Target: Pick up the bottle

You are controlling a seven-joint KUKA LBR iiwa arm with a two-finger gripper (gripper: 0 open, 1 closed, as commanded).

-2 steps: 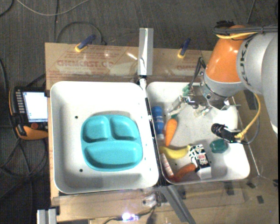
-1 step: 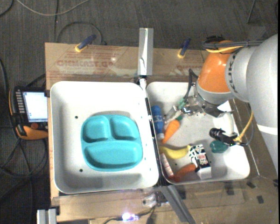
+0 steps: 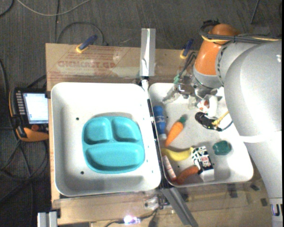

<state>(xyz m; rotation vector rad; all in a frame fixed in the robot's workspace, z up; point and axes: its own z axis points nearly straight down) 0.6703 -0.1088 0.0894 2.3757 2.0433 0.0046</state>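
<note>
At nine o'clock of the right bin (image 3: 236,171), I see the bottle (image 3: 158,119) lying untouched; my gripper (image 3: 180,90) hovers toward twelve, jaw state I cannot tell. Grasp remains undone.

Both bins are white: the left bin (image 3: 61,141) holds a turquoise divided tray (image 3: 113,144). In the right bin (image 3: 236,171), the bottle (image 3: 159,118) is blue, the carrot (image 3: 175,129) is orange with a green top, and the banana (image 3: 178,154) is yellow. The round piece (image 3: 221,148) is dark teal. The arm (image 3: 255,89) is light grey with an orange band (image 3: 209,56). The bench (image 3: 99,63) is tan with faded red lettering.
</note>
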